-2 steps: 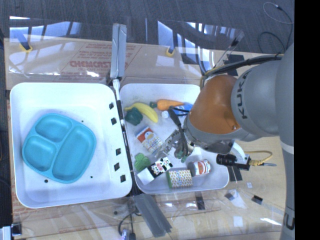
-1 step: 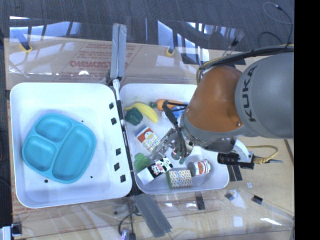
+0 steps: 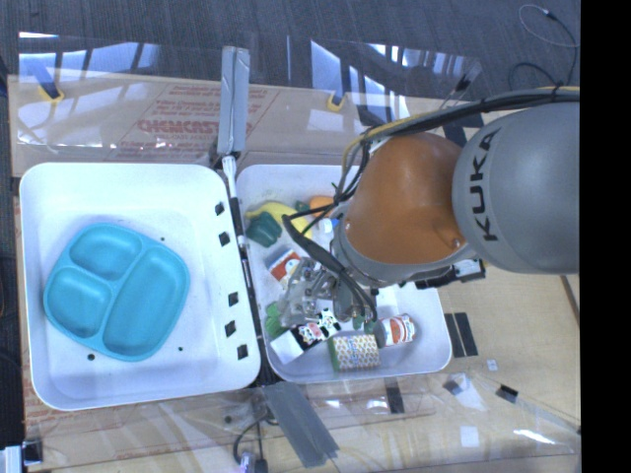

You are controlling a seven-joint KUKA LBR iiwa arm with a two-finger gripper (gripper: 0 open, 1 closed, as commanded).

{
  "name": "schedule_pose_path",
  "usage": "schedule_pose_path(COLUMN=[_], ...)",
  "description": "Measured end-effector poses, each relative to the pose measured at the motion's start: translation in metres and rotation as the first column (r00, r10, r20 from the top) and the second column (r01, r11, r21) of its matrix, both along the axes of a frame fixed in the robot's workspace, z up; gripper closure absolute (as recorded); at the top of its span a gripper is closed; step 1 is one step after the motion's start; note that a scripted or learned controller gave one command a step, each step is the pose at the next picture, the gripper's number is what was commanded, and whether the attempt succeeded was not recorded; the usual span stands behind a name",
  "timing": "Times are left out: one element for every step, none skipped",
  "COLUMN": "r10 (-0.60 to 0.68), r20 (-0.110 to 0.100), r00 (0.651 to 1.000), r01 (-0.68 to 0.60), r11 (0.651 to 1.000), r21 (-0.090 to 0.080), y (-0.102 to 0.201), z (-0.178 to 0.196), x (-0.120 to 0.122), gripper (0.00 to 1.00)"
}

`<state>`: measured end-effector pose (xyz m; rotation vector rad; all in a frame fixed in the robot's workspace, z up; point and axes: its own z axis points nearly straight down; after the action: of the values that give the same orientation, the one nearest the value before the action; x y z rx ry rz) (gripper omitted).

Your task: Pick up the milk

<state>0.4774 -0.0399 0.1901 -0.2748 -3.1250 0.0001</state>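
Nearest the camera, along the front wall of the right bin, lay a small patterned can and beside it a short red-and-white can. Just behind them and to the left sat a little carton with black-and-white cow patches, which I took to be the milk; it lay tilted near the bin's front left part, touching or nearly touching the patterned can. The gripper hung directly over that spot, its metal parts crowding the carton from above, but whether its tips were spread or pressed together could not be told from this angle, and nothing could be seen pinched between them. A red-and-white packet lay just beyond, then a dark green block, something yellow and an orange ball toward the back wall. The left bin held a blue divided plate. Judging by this, the step in hand was the approach or the grasp itself. The next move would call for closing squarely on the carton without catching the neighbouring cans, then a straight lift.
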Motion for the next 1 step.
schedule_pose_path(r10=[-0.705], r20=[0.003], r00=[0.710], r01=[0.705], r11=[0.710], r21=[-0.003], y=[0.0487], z=[0.0001], x=[0.0092], gripper=[1.00])
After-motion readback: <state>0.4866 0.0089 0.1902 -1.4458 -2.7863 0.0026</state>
